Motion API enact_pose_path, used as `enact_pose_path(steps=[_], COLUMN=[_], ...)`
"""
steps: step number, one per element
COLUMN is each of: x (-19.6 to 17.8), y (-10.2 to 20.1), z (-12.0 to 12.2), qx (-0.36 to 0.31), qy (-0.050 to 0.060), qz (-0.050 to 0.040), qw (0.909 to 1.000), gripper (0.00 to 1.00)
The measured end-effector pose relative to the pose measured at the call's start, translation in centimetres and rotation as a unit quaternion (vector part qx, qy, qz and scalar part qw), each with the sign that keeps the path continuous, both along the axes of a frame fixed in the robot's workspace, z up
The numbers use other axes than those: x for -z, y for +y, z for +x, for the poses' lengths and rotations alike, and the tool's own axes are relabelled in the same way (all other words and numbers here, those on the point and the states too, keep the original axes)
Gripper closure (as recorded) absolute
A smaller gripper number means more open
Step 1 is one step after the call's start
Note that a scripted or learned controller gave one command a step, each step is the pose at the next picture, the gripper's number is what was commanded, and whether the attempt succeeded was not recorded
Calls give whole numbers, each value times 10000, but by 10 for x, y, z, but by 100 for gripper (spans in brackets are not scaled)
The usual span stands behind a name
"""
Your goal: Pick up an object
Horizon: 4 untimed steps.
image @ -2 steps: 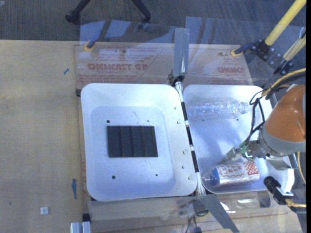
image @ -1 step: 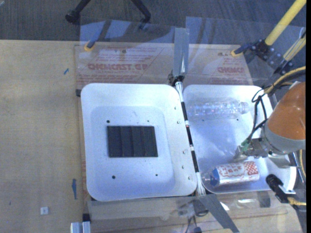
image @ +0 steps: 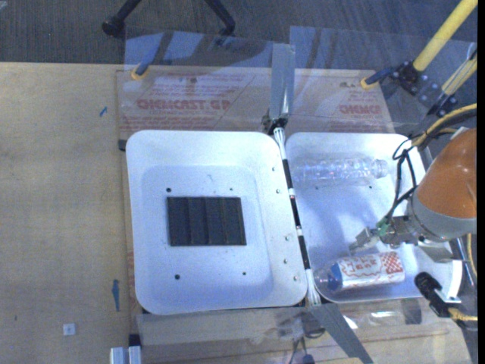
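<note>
In the right bin (image: pixel 333 218) a clear plastic bottle (image: pixel 341 171) lies on its side near the far wall. A second bottle with a red and white label (image: pixel 364 270) lies along the bin's near wall. My gripper (image: pixel 371 236) hangs over the right bin's right half, just above the labelled bottle's far side. The orange band of the arm (image: pixel 453 184) sits over the bin's right edge. In the left bin (image: pixel 151 203) a dark ribbed rectangular pad (image: pixel 206 221) lies flat in the middle.
A clear acrylic wall (image: pixel 197 105) with red lettering stands behind both bins. A divider rail (image: pixel 292 203) runs between the bins. Yellow poles and cables (image: pixel 443 36) crowd the upper right. Bare wooden bench (image: pixel 53 203) spreads to the left.
</note>
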State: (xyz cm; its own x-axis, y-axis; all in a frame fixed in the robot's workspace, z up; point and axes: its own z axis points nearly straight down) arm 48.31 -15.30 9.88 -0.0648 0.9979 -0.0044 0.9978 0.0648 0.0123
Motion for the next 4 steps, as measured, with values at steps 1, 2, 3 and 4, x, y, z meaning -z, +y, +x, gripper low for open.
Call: enact_pose_path(steps=[1, 2, 3, 4], x=[-2, 10, -47, 11], y=[-47, -47, -33, 10], z=[-4, 31, -4, -1], qx=[860, 2036, 1808, 977], qy=[54, 71, 72, 31], qz=[13, 91, 33, 14], qw=[9963, 9790, 9835, 9952], gripper=[0, 0, 0, 0])
